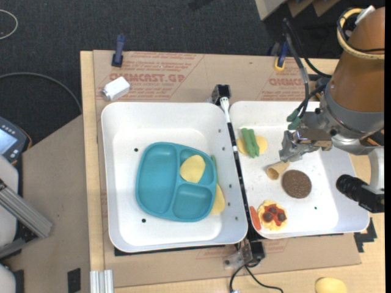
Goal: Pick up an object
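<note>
One cone [275, 170] lies in the right bin [324, 224], just below the gripper [292, 153]; whether its jaws are wide or narrow I cannot tell. Probably light, stiff toy food, tapered and slippery: best pinched across its thicker end.

We see a brown cardboard sheet [183, 72] with red lettering covering the bench, held at its far edge by a blue clamp [118, 49] near the left corner and a second clamp [281, 58] farther right. A small white block [116, 88] lies near the far-left corner. Black clips [220, 93] sit where the two white bins [116, 163] meet. Dark carpet [153, 11] with thin cables [36, 78] surrounds the bench.
</note>
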You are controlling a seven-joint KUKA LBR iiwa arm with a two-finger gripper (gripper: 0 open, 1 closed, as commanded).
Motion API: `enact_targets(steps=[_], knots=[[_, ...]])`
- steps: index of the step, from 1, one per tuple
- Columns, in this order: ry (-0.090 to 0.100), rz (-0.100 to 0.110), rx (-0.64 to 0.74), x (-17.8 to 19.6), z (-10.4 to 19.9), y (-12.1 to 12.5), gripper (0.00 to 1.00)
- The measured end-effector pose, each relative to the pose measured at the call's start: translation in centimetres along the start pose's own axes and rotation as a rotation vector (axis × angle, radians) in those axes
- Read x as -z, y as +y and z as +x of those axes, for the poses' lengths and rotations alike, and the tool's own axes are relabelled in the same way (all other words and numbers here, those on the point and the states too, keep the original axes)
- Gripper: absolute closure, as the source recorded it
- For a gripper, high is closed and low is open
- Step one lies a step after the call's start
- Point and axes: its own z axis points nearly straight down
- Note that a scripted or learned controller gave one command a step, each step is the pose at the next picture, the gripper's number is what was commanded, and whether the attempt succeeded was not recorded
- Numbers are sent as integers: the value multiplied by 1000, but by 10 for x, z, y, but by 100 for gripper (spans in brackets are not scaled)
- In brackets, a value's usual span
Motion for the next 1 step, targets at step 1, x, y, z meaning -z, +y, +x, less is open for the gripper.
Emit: enact_targets(steps=[1], knots=[[4,-39,11,158,52,0,100]])
